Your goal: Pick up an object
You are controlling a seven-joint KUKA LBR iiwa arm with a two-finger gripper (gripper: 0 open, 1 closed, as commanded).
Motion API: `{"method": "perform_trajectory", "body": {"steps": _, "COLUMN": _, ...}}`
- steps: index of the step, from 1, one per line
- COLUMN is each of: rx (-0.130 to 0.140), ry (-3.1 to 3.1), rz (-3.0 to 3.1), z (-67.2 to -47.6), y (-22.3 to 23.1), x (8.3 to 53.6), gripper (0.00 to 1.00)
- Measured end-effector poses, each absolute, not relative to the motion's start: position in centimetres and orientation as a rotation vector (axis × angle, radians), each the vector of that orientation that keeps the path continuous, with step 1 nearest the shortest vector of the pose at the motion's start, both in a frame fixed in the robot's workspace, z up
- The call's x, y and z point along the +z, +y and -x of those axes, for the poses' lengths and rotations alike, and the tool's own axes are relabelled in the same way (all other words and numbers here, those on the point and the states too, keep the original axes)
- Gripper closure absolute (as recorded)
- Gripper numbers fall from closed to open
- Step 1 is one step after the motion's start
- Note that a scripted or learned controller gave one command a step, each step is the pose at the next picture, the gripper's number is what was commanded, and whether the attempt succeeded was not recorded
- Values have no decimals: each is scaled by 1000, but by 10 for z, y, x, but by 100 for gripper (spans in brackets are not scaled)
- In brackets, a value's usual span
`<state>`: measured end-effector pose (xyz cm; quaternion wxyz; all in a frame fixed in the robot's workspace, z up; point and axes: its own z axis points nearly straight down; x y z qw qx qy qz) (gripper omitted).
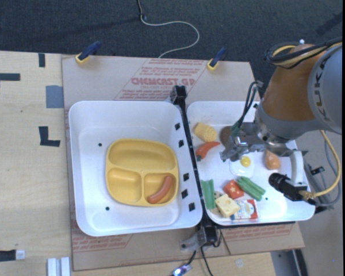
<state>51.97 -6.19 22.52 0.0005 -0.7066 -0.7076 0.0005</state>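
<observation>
My gripper (pixel 234 149) hangs low over the middle of the right bin (pixel 287 211), reaching in from the right. Under and around it lie toy foods: a yellow piece (pixel 205 132), a red-orange piece (pixel 207 149), a fried egg (pixel 243 165), an orange-pink piece (pixel 272 160), a green stick (pixel 207 192), a green pod (pixel 251 187), a red piece (pixel 233 189) and a cheese cube (pixel 225 204). No item shows between the fingers.
The left bin (pixel 83 154) holds a yellow divided tray (pixel 139 154) with a sausage (pixel 161 189) in its lower right compartment. A black divider with clips (pixel 187 154) runs between the bins. Cardboard lies under both bins.
</observation>
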Motion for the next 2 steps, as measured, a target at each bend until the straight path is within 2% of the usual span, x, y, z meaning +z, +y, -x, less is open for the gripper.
{"method": "perform_trajectory", "body": {"steps": 2, "rx": 4, "ry": -2221, "rz": 2217, "z": -519, "y": -52, "x": 214, "gripper": 100}}
